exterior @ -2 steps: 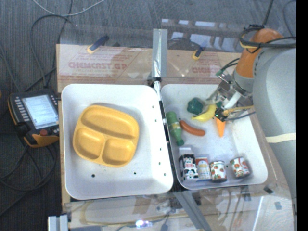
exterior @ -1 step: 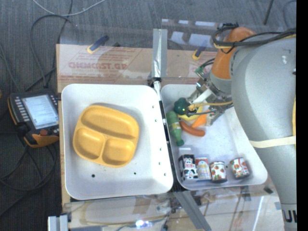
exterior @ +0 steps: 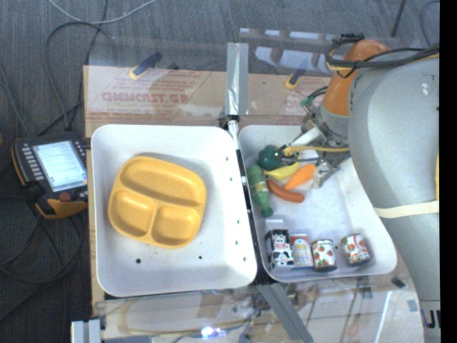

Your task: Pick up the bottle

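Note:
The bottle (exterior: 259,189) is green and slim. It lies on its side along the left wall of the right bin (exterior: 357,206), its length running from far to near. My gripper (exterior: 318,160) hangs over the far part of that bin, to the right of the bottle and apart from it. It is just above a cluster of toy foods. The grey arm covers the bin's right side.
Beside the bottle lie a dark green pepper (exterior: 269,157), a yellow banana (exterior: 284,171), an orange carrot (exterior: 300,176) and a red-orange piece (exterior: 286,192). Several small cans and a carton (exterior: 278,249) line the near wall. The left bin (exterior: 114,263) holds a yellow divided tray (exterior: 157,201).

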Controlling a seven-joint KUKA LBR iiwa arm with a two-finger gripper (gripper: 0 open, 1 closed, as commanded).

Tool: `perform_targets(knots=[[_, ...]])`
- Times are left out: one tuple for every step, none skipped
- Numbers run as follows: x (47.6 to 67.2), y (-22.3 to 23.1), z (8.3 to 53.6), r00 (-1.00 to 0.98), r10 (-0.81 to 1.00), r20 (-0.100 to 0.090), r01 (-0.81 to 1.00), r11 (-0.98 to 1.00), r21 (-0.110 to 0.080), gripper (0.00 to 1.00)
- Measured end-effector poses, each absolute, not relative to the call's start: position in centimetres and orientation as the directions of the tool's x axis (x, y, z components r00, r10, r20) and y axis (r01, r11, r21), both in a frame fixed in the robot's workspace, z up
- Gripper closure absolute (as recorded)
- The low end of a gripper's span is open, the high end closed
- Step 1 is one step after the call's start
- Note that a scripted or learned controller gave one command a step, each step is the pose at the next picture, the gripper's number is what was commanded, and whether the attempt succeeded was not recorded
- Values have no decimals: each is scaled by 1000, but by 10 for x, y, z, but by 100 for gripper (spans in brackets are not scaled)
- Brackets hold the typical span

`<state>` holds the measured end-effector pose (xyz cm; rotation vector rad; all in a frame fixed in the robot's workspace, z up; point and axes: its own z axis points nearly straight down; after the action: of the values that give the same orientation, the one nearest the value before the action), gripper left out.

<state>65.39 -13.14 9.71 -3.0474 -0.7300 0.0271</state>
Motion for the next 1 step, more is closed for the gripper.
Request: perform_targets(knots=[[656,-112,89,947,320,-25,320,-947,0,0]])
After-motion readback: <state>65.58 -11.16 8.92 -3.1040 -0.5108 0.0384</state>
